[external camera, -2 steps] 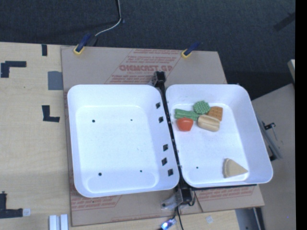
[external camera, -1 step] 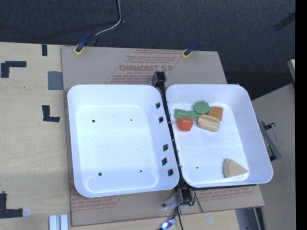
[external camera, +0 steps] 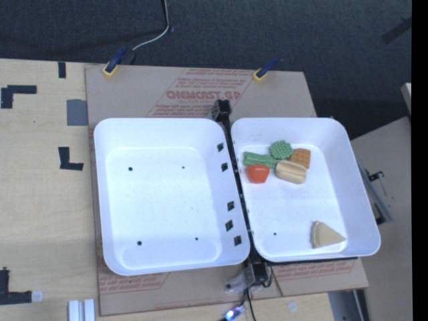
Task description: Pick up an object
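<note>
Across the bench, two white bins are sitting side by side on a brown board, the left bin (external camera: 160, 199) bare and the right bin (external camera: 338, 179) carrying all the pieces. Near the right bin's upper middle, four toy foods are crowding together: a green leafy piece (external camera: 269, 154), a red tomato (external camera: 258, 173) just below its stem, a tan bread roll (external camera: 290, 172) beside the tomato, and an orange waffle-like piece (external camera: 300, 157) touching the roll's top. Well apart from them, a tan wedge (external camera: 326, 235) is lying alone in the lower right corner, close to the bin wall. That is making five pieces in all, one of each kind, plus two bins. With the claw out of the picture, I cannot tell whether it is spread or pressed together, and nothing is being held yet, so the task is looking unstarted. Judging the risks: going for the cluster is likely to be awkward, since the four pieces are touching and a finger coming down may be landing on a neighbour, nudging the lot or pinching two at once. The rounded tomato and roll may be slipping out sideways. The wedge is offering clearer room, but its low, sloping shape and the nearby wall may be blocking a finger or letting it slide off.
</note>
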Available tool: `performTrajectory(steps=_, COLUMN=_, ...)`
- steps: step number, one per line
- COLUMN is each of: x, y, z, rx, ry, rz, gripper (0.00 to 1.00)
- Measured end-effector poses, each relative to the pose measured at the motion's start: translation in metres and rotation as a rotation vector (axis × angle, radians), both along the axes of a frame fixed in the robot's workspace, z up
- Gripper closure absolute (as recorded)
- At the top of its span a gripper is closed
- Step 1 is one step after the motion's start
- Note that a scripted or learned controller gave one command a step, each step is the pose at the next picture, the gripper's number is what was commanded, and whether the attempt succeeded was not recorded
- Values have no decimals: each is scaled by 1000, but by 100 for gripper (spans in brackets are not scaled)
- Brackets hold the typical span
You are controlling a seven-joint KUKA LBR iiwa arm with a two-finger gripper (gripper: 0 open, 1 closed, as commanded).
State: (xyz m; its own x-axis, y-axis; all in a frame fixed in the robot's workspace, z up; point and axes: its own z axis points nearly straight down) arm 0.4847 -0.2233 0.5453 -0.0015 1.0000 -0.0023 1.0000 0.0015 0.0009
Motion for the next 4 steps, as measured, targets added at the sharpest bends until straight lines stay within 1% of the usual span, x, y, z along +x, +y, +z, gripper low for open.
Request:
performTrajectory(steps=3, x=2, y=0, z=31, rx=-4, ry=-3, rz=-1, gripper=100)
performTrajectory(steps=4, x=5, y=0, z=-13, rx=2, ry=4, rz=-2, gripper=100)
